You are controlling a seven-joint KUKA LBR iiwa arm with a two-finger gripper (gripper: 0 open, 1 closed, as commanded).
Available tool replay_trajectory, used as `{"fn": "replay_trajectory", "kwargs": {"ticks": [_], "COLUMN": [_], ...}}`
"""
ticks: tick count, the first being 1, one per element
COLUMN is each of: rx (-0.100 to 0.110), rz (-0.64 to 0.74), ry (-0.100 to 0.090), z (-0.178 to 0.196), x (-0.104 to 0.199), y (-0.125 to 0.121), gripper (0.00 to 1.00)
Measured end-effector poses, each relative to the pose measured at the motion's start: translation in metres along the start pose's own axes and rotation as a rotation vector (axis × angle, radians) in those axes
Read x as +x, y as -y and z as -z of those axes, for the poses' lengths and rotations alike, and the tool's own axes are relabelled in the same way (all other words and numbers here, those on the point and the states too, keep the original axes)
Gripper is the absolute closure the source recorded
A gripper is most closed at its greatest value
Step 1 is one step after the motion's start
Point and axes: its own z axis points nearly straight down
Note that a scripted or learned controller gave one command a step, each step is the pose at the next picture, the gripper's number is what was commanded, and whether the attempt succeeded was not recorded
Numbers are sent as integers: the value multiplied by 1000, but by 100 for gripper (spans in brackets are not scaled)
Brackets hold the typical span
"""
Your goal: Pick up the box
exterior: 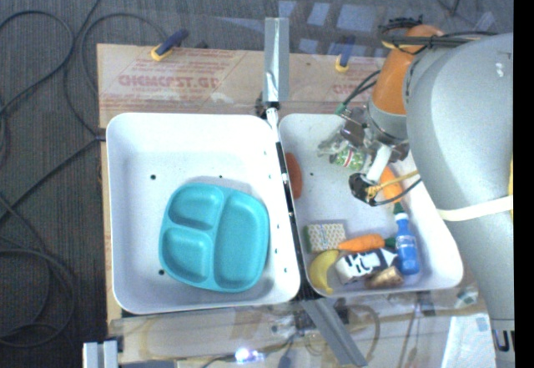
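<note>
A small tan box (325, 235) with a dotted pattern lies flat in the right bin (313, 191), near its front left. My gripper (346, 143) hangs over the back of that bin, well behind the box and apart from it. A crumpled green and white packet (350, 159) sits right under the gripper. The grey arm (463, 124) and its orange band (394, 78) cover the bin's right side.
Along the right bin's front lie a banana (319, 269), a carrot (361, 243), a black and white carton (365, 263), a blue bottle (406, 245) and a brown item (385, 278). A red-orange object (293, 174) rests by the dividing wall. The left bin (142, 158) holds a teal divided plate (216, 234).
</note>
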Motion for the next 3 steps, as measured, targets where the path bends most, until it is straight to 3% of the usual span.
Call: {"fn": "replay_trajectory", "kwargs": {"ticks": [1,2,3], "rx": [1,-3,11], "rz": [62,51,91], "ry": [-19,-3,2], "z": [4,3,95], "x": [-55,-15,32], "y": [0,59,65], "gripper": [0,0,0]}}
